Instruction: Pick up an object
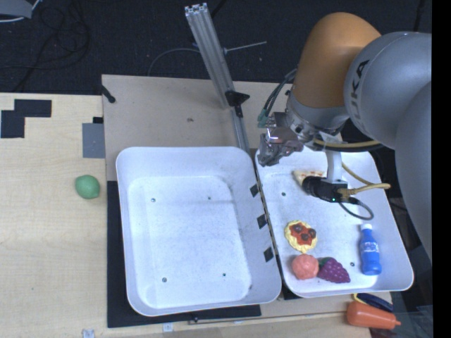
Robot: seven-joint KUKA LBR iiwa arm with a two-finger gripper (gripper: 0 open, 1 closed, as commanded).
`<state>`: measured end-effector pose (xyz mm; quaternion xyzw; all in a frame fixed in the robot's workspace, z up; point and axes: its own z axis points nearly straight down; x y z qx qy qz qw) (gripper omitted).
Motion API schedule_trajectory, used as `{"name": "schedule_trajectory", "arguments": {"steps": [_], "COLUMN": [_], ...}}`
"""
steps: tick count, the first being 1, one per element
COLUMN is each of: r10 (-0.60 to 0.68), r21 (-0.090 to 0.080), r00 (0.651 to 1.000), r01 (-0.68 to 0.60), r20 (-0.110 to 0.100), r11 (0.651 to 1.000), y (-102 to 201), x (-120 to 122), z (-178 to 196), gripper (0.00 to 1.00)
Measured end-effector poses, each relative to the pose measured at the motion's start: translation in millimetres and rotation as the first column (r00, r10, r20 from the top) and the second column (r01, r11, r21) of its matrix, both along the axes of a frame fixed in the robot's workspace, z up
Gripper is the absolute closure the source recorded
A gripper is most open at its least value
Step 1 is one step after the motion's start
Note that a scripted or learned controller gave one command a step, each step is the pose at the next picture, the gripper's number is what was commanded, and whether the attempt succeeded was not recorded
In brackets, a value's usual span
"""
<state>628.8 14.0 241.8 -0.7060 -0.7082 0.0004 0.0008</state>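
Pale wood worktop, two shallow white plastic bins; hand over right bin's far-left corner, finger state indiscernible.

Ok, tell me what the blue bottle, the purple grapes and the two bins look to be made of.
Blue bottle: likely plastic, glossy, with a white cap and label. Purple grapes: probably moulded toy plastic or rubber, a uniform lumpy cluster with a dull sheen. Left bin and right bin: apparently thin white plastic, smooth with rounded rims and faint speckling.
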Motion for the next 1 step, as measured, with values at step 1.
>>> {"name": "schedule_trajectory", "arguments": {"steps": [1], "r10": [0.0], "r21": [-0.001], "r00": [1.0], "r01": [0.0], "r20": [0.001], "r11": [1.0], "y": [60.8], "x": [7.1], "z": [-5.2], "gripper": [1.0]}}
